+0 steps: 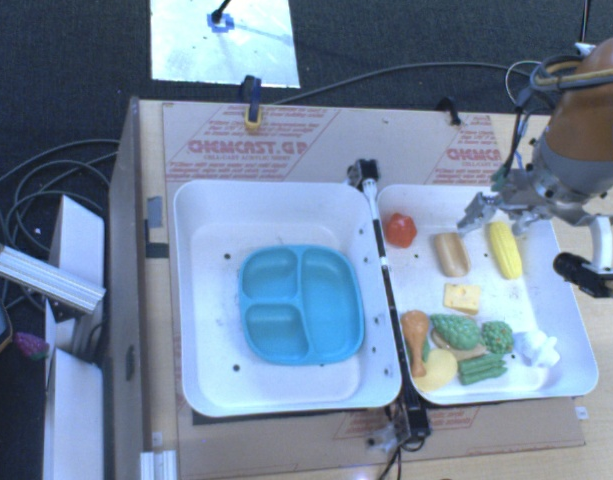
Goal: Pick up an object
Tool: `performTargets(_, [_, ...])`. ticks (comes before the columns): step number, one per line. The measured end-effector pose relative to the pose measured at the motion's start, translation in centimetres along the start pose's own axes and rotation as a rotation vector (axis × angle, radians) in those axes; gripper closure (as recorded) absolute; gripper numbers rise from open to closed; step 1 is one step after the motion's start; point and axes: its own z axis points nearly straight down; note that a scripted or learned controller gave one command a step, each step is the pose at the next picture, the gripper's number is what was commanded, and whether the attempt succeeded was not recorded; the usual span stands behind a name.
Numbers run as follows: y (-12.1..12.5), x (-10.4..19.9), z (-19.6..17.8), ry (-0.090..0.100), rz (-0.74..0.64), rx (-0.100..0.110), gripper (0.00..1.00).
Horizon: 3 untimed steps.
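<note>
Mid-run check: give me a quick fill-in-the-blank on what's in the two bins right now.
1. The blue divided tray lies in the ____ bin as the camera sees it.
2. The gripper hangs over the ____ bin.
3. The yellow corn cob lies just right of the ____.
4. The red tomato sits beside the ____ between the bins.

Missing words: left; right; bread roll; divider

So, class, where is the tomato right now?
The tomato lies in the right bin, at its upper left corner, just left of the bread roll.
</note>
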Motion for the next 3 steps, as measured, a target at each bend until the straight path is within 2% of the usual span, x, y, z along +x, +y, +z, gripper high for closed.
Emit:
performTargets(1, [2.2,2.1,12.9,0.000,0.000,0.000,0.00])
performTargets(2, [2.3,2.1,11.8,0.000,-0.002,-0.003,1.00])
performTargets(3, [2.2,10.3,2.9,0.001,-0.001,-0.002,1.00])
